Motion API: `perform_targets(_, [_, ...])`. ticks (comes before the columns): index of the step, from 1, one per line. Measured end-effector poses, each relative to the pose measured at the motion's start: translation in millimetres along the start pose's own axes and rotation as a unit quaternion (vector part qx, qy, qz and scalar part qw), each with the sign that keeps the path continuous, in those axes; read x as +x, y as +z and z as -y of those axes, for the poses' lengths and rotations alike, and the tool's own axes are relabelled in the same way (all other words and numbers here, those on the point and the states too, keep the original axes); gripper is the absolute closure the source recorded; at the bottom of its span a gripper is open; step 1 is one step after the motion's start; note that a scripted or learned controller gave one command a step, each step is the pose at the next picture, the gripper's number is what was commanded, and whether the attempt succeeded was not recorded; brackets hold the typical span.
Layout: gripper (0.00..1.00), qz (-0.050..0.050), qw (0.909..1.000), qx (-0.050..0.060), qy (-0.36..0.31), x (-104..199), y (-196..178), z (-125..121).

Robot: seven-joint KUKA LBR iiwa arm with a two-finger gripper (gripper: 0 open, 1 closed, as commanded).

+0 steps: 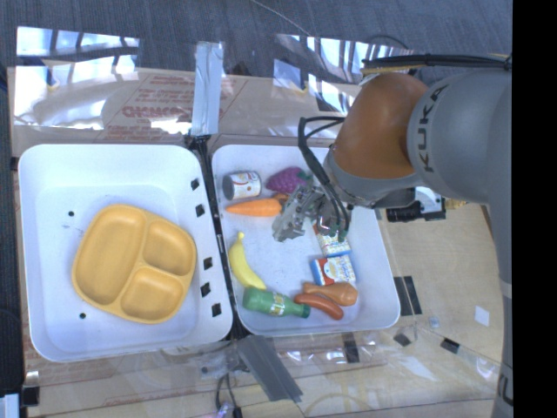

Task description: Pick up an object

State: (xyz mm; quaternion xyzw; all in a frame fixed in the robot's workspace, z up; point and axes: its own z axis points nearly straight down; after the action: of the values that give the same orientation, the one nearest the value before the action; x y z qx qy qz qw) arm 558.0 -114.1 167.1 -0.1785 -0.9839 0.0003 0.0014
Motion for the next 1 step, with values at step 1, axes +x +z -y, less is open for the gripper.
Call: perform_targets(1, [1.0,0.001,0.9905,0.0,-0.137,19.3,13.4,110.2])
